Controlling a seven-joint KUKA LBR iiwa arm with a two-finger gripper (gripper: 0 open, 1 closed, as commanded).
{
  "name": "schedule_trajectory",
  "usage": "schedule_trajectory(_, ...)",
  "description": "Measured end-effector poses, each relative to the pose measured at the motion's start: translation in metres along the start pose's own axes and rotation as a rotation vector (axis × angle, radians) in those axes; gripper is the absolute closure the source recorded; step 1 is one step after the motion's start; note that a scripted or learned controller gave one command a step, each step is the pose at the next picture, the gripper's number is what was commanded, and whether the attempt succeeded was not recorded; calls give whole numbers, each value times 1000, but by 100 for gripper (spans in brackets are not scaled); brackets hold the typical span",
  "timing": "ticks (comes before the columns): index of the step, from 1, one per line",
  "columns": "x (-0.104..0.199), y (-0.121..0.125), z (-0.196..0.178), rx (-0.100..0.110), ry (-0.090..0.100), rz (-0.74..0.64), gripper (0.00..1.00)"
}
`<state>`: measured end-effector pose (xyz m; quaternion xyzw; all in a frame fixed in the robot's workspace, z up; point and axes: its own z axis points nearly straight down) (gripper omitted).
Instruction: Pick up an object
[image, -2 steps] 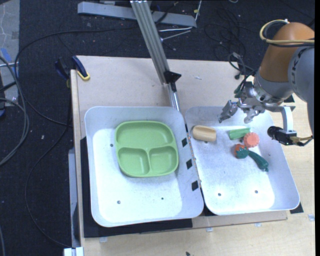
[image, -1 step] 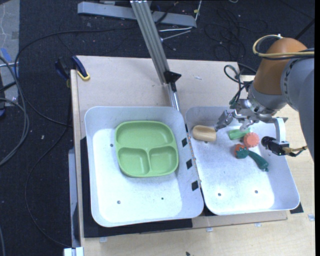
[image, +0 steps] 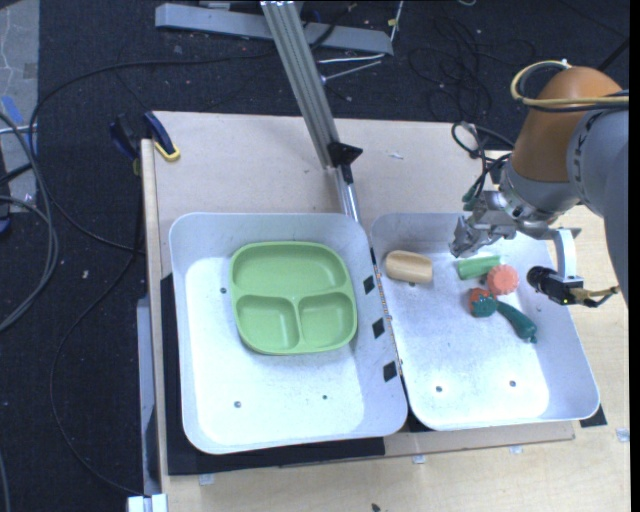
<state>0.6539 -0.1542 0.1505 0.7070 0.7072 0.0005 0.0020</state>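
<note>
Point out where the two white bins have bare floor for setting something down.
Left bin: bare strip in front of the green divided plate. Right bin: near half bare, below the tan bread-like piece. Crowded at its far right around the small toy foods, under the gripper.

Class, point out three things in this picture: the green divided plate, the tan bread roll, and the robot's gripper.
green divided plate (image: 262, 268), camera view, floor of its large compartment
tan bread roll (image: 408, 267), camera view, middle of its top
gripper (image: 468, 243), camera view, at its fingertips

My one fixed cam sits above the desk (image: 250, 150), angled down on both bins (image: 200, 300), arm (image: 590, 150) entering right.
</note>
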Motion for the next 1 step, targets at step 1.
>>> schedule_trajectory(1, 7, 4, -46, -4, 1, -2, 100)
